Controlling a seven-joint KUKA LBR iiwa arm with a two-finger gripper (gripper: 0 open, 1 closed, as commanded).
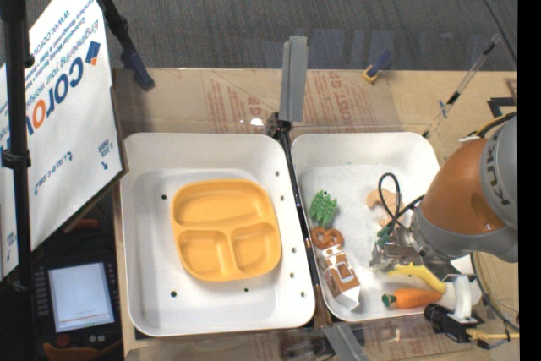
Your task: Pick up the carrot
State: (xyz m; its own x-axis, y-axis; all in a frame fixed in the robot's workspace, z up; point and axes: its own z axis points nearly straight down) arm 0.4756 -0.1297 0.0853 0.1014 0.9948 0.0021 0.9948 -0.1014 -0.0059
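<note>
In the right bin point(423, 150), near its front edge, we find the carrot point(412, 298) lying flat beside a yellow banana point(420, 276). The end effector point(390, 254) hovers just above them, presumably positioned for descent; we cannot tell its opening.
</note>
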